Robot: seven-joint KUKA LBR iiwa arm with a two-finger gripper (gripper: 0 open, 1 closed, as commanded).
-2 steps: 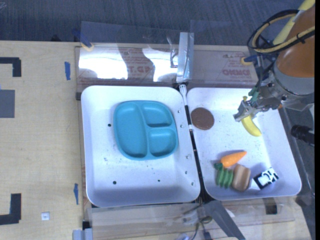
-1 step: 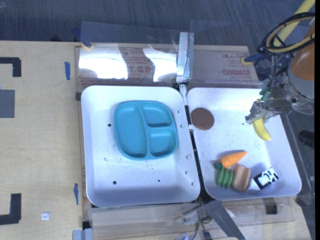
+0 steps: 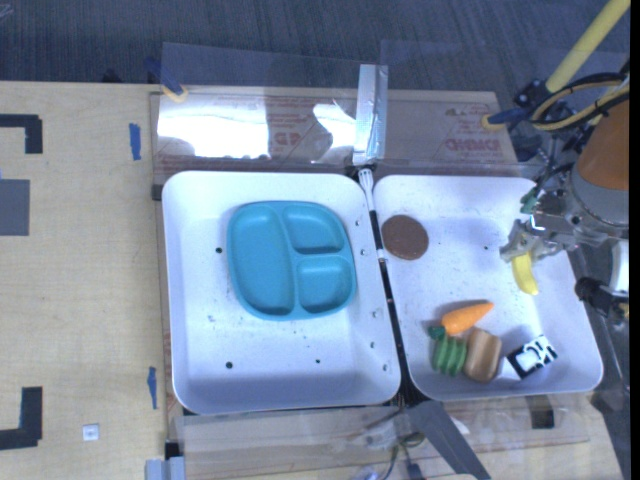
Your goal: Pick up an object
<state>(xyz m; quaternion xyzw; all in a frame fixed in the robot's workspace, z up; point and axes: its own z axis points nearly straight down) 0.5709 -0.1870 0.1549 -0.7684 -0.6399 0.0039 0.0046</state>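
Observation:
My gripper (image 3: pixel 528 251) hangs over the right side of the right bin (image 3: pixel 470 203), reaching in from the right edge. A small yellow banana-shaped toy (image 3: pixel 525 276) sticks out below its fingertips, its top end pinched between them. Lower in the same bin lie an orange carrot (image 3: pixel 467 317), a green toy (image 3: pixel 449 353), a tan bread-like piece (image 3: pixel 483 354) and a black-and-white block (image 3: pixel 531 357). A brown round disc (image 3: pixel 405 237) rests by the bin's left wall.
The left bin (image 3: pixel 190 298) holds a blue divided plate (image 3: pixel 292 258). A clear plastic panel (image 3: pixel 260 123) stands behind the bins. Cables and a yellow hose (image 3: pixel 590 33) hang at the upper right, near the arm.

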